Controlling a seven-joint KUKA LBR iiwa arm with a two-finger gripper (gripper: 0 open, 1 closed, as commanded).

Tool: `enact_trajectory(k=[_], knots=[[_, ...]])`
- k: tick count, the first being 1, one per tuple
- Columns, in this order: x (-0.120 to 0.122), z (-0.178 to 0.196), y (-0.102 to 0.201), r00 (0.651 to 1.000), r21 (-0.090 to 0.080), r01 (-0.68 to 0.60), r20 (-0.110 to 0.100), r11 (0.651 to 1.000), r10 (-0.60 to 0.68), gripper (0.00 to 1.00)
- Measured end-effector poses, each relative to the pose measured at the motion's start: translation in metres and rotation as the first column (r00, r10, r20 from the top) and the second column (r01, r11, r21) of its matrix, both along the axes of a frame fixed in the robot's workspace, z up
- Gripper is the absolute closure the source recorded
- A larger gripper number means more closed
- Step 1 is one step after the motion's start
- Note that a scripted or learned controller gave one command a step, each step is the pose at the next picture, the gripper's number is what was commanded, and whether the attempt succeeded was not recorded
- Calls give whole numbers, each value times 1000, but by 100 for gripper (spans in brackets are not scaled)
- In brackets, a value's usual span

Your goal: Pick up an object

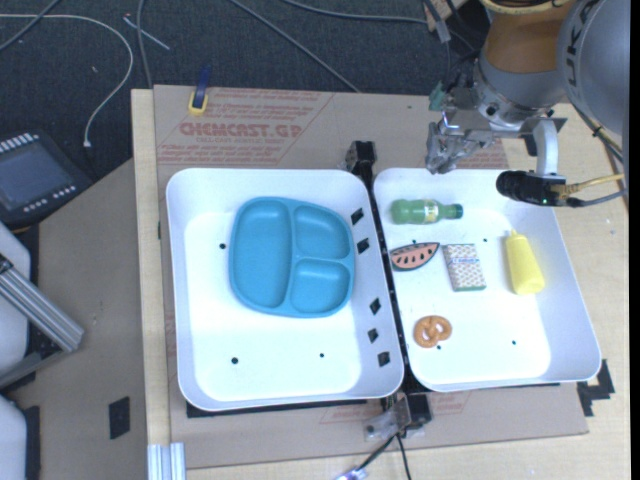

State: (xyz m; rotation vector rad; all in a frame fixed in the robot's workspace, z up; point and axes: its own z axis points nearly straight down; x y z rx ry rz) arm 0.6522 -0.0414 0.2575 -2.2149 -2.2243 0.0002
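Just below the gripper (441, 160), green bottle (424, 211) lies flat.

Gripper (447, 158) hangs over right bin's (570, 353) back edge, nothing between fingers. Right bin: green bottle (425, 210), watermelon slice (414, 256), checkered packet (464, 266), yellow bottle (523, 263), pretzel (432, 331). Left bin (200, 348): blue divided plate (292, 256).

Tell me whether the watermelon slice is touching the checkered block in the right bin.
Apart. The camera view shows bare white bin floor between the watermelon slice and the checkered block, which lies to its right.
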Motion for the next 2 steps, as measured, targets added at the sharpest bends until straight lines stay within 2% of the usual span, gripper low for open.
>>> enact_trajectory(k=[1, 2], knots=[[-5, 2, 58, 1000, 1, -2, 0, 1000, 2, 100], [-26, -5, 103, 1000, 0, 0, -2, 1000, 0, 100]])
